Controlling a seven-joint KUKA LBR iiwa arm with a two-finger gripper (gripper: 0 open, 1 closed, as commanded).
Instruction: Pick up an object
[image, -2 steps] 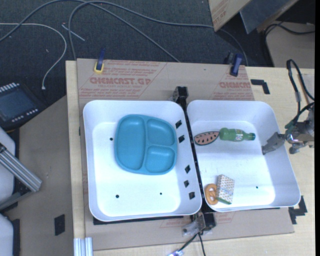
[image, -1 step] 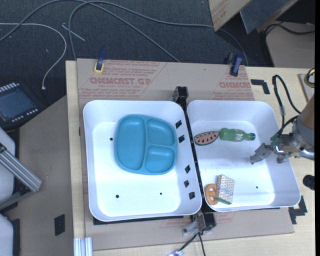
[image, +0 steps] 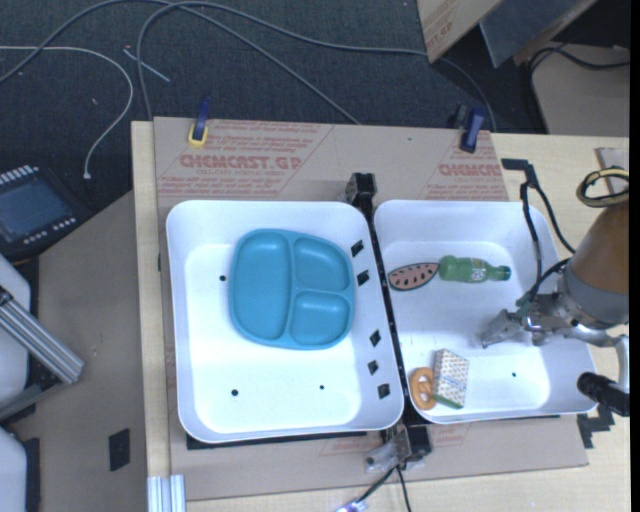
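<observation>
Pincer (image: 497, 331) spread wide, empty, low in right bin (image: 520, 222). Green bottle (image: 474, 269) sits just far-left; centre over it before closing.

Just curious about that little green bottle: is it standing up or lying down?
Lying down. The green bottle rests on its side on the right bin's floor, lengthwise beside the watermelon slice.
</observation>
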